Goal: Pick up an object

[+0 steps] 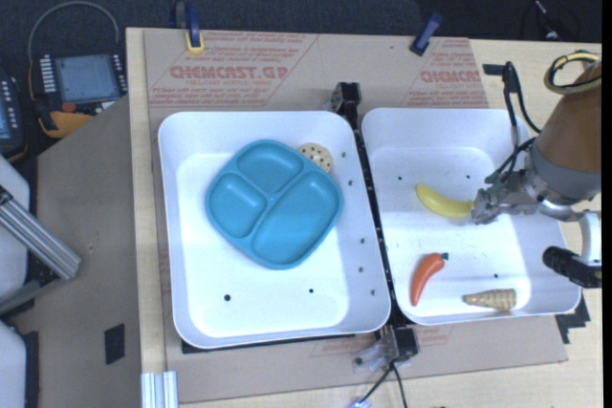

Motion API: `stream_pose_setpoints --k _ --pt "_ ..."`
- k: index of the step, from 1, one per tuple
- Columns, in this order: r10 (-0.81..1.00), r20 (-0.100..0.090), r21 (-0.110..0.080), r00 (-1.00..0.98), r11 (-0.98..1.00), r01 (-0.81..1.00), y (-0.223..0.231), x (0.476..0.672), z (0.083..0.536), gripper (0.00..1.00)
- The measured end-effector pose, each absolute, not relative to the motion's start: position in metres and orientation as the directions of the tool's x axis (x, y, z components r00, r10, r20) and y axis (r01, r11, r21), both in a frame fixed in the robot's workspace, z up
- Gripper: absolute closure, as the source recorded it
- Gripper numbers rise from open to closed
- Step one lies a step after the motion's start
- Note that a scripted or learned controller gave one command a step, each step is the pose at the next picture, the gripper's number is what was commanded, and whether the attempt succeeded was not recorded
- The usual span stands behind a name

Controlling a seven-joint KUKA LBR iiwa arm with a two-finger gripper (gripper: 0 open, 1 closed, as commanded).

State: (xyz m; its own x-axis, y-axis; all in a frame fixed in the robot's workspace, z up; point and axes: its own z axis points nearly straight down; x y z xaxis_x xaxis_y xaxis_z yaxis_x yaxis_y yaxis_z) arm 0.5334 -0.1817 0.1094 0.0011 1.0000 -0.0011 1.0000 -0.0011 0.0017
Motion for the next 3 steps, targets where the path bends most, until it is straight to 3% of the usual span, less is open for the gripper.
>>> stream_pose_setpoints --k 2,3 --pt "1.000 -0.003 0.007 -0.001 0.001 1.000 -0.174 0.539 0.205 1.00" --pt "1.000 0.000 0.004 -0.005 0.005 1.000 -0.122 0.557 0.215 1.00"
